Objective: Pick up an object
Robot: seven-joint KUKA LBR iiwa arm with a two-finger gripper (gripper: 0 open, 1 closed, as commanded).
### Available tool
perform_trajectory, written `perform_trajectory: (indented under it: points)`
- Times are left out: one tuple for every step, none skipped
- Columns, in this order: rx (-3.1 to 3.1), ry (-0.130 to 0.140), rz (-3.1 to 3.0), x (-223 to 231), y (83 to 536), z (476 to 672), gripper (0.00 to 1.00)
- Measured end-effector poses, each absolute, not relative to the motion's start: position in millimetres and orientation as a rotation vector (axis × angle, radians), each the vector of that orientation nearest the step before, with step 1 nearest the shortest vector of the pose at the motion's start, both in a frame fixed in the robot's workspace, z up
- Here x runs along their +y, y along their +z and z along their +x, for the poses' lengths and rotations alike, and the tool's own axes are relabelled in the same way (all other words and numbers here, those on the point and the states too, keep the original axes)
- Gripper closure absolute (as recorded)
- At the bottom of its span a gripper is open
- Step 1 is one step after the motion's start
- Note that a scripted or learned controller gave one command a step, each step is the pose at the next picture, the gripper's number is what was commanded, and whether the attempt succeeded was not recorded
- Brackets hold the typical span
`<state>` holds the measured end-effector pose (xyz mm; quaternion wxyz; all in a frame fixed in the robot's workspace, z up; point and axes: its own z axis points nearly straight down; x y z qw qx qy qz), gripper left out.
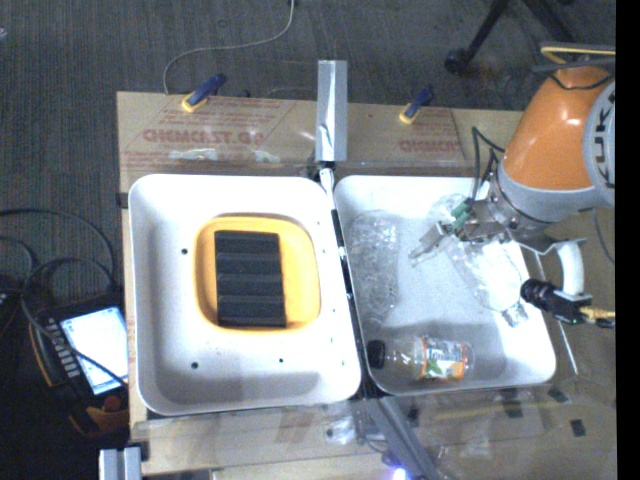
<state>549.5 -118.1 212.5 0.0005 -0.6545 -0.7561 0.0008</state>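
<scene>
We see the claw [432, 240] in the right bin [545, 368], grip state unreadable. Plastic bottle [425, 356] lies at the bin's 6 o'clock: light, slick, crushable; we'd grab mid-body.

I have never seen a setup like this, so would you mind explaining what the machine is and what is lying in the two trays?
This single picture is taken by a fixed camera above the bench, looking down at a slant. The grey and orange shape at the right is a robot arm, and at its tip is a two-finger gripper for picking things up. On the bench sit two shallow white trays side by side. The left tray holds a yellow dish with a black ribbed block in it. The right tray holds a clear plastic bottle with a black cap and a colourful label, plus some crumpled clear plastic. The gripper hangs over the right tray; whether it grips anything is too unclear to tell.
</scene>
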Motion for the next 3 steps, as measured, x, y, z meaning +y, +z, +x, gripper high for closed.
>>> perform_trajectory:
  points:
    - [-2.309,0.002,-2.127,-122,245,486.0,0.0]
    - [-2.454,0.002,-1.959,-162,224,483.6,0.0]
    - [-2.577,-0.003,-1.8,-159,96,485.0,0.0]
